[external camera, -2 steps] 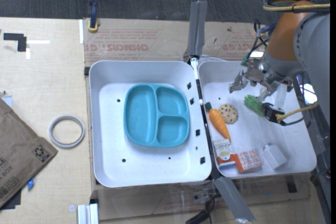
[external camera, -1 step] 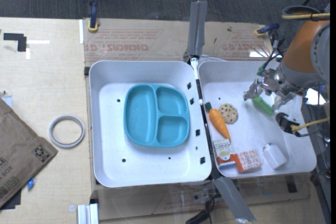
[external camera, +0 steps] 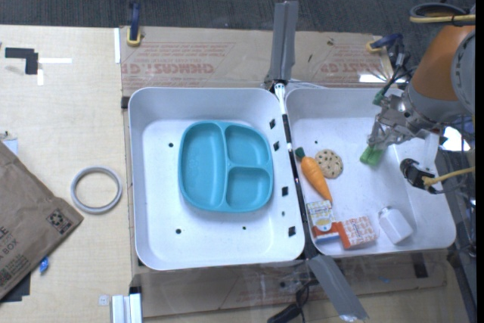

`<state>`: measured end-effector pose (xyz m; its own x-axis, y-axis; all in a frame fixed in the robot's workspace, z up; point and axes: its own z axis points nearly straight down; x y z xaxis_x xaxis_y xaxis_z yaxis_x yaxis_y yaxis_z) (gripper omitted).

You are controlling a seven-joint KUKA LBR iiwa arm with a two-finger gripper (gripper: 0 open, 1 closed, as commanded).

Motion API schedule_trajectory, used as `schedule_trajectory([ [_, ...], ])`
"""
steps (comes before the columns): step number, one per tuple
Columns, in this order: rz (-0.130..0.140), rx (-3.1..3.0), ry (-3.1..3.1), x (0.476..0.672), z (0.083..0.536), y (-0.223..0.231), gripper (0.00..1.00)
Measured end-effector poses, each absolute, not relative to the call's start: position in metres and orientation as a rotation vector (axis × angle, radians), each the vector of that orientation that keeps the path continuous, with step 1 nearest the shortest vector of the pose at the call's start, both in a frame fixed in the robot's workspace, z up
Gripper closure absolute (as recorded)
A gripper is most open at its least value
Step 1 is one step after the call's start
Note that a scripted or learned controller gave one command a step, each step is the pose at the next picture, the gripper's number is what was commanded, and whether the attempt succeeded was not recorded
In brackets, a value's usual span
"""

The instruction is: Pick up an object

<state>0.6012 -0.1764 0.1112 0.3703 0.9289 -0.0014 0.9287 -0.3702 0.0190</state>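
Bench top (external camera: 60, 125): you see pale wood left of the bins.
Tape roll (external camera: 96, 188): a grey ring lying flat on the wood, near the left bin's outer wall but apart from it.
Cardboard box (external camera: 30, 227): brown, tilted, at your lower left, cut off by the edge.
Cardboard sheet (external camera: 204, 60): brown with red print, lying behind both bins.
Clamps (external camera: 134, 25): blue and yellow, one at the sheet's far left corner, another at its far right.
Black marker (external camera: 23, 58): an L-shaped piece at the far left.
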Motion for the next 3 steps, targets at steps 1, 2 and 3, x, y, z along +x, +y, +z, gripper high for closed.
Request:
schedule_trajectory([
  [1,0.015,2.587,1.753,0.601,0.111,-0.176,0.00],
  [2,-0.001,2.227,2.213,0.619,0.092,-0.200,0.00],
  [3,0.000,1.995,2.427,0.597,0.095,-0.127,0.00],
])
